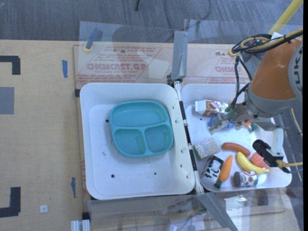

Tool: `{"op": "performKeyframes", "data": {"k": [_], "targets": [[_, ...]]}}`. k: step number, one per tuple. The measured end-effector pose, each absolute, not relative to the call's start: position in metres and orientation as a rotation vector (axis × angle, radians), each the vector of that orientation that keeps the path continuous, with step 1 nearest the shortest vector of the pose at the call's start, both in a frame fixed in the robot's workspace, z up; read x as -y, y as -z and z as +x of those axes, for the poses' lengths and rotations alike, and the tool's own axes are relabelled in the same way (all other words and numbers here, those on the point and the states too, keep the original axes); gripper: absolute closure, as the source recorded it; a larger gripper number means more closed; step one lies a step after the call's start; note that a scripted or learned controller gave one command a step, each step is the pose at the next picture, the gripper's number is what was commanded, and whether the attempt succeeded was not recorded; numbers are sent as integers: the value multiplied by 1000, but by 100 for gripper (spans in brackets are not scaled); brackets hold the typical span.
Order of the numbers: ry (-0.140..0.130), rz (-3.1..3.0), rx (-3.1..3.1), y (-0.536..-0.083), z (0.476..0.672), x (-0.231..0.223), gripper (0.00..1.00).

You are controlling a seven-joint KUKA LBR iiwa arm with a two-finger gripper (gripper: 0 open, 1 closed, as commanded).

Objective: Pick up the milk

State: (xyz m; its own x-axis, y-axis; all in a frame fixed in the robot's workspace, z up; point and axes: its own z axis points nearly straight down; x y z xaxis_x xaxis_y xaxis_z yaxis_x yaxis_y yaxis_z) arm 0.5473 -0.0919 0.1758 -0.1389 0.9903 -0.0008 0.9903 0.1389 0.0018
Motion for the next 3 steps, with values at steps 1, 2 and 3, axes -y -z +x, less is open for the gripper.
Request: {"op": "performKeyframes", "data": {"k": [1,2,3], "targets": [[-1,1935,-2469,-174,606,122,0],[-4,1702,-2632,-116,655,104,0],[-1,1697,-2643,-94,669,112,0]]}}
